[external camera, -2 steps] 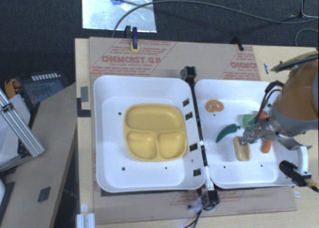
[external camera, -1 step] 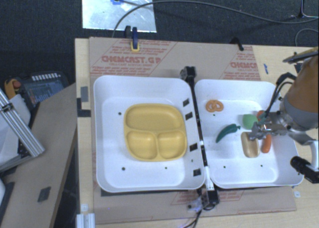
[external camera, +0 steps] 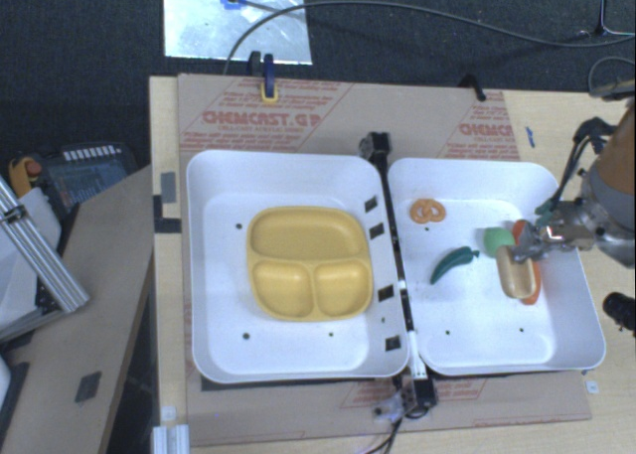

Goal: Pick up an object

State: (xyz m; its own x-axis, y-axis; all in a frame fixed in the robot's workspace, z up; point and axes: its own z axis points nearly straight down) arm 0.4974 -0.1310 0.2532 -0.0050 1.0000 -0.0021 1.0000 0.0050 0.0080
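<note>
A: Hot dog toy point(external camera: 519, 277), tan bun with an orange-red sausage along its right edge, lying in the right bin point(external camera: 467, 353), toward that bin's right wall. Long axis running roughly toward and away from the camera.

B: And relative to the pincer point(external camera: 527, 241)?

A: Directly at the toy's upper end. Metal tip over or against the top of the bun; contact or a small gap impossible to tell from above. Nothing plainly seen between the fingers, so no grip claimed. Opening of the fingers: cannot tell, too small and blurred.

B: Neighbours of the toy?

A: Pale green rounded piece point(external camera: 496, 238) just left of the pincer tip, close beside the bun's upper end. Dark green pepper-shaped toy point(external camera: 453, 262) further left, tilted, apart from the bun. Orange pretzel point(external camera: 427, 211) near the bin's upper left corner, well apart from all the rest.

B: Beyond that bin?

A: Left bin point(external camera: 219, 323) touching the right one along a dark hinged seam, holding a yellow divided plate point(external camera: 308, 261) with three compartments, set near the middle. Both bins resting on a cardboard sheet point(external camera: 328, 114) laid over the bench point(external camera: 164, 134). Grey arm point(external camera: 608, 199) entering from the right edge, cables looping above it. Blue and yellow clamp point(external camera: 268, 79) at the cardboard's far edge.
</note>
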